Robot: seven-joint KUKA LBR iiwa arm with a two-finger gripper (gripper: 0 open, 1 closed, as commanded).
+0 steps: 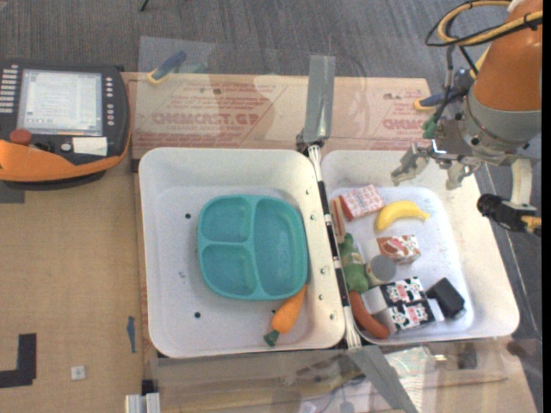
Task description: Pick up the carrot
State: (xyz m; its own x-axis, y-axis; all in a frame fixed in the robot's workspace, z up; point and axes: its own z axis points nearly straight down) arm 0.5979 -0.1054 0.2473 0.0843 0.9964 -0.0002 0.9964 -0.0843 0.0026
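gripper [435, 163]: mine, hovering over the back edge of the right bin [482, 256], fingers spread apart, nothing between them
carrot [287, 312]: in the left bin [164, 231], front right corner, lying at a slant, touching the teal plate's [252, 246] front edge
gap: carrot well apart from my gripper, other bin
right bin contents: banana [401, 214], red packet [361, 200], milk cartons [403, 304], black block [446, 298], sausage [368, 317]
desk: pendant [60, 120] at back left

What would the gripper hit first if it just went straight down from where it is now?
Probably the right bin's bare floor near its back wall, beyond the banana. The gripper hangs there; depth is unclear.
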